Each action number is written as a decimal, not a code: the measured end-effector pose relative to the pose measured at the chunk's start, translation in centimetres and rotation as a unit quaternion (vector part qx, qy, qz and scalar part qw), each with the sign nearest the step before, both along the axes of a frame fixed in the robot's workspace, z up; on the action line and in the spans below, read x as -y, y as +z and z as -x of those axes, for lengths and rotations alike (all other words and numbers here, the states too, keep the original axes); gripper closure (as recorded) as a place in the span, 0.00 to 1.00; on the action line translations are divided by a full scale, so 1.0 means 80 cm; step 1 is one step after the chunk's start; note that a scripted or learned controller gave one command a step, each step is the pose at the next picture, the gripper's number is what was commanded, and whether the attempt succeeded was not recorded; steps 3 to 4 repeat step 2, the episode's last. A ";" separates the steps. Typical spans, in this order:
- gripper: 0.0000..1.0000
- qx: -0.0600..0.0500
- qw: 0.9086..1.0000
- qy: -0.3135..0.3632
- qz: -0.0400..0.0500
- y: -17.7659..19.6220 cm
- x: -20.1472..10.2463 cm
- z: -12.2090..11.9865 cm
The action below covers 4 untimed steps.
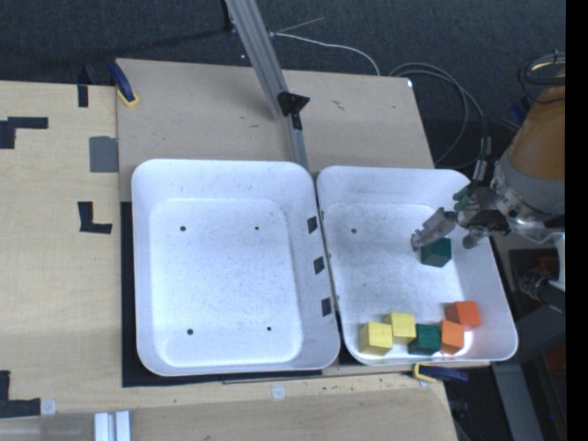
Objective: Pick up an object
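In the right bin [395, 175], a dark green block [437, 253] lies on the floor near the right wall. My gripper [450, 235] hangs just above it, coming in from the right. Its two grey fingers stand apart, so it is open. The left finger [426, 235] is at the block's upper left edge and the right one [474, 237] is off to the block's right. The block rests on the bin floor, not gripped. Along the bin's front wall lie two yellow blocks [376, 336] [402, 324], a green block [425, 338] and two orange blocks [452, 335] [464, 313].
The left bin [220, 169] sits beside the right one, with a raised divider edge [317, 246] between them. A grey metal pole [262, 44] slants down from the top to the bins' back edge. Cables [441, 81] lie behind the right bin.
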<state>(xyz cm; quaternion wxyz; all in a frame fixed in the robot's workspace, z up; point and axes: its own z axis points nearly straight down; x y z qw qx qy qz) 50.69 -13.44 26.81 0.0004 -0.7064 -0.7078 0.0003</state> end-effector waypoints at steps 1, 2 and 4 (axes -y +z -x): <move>0.00 0.000 1.000 0.000 0.000 0.000 0.000 0.000; 0.00 0.001 1.000 -0.002 0.001 0.021 0.046 0.022; 0.00 0.001 1.000 -0.002 0.001 0.021 0.046 0.022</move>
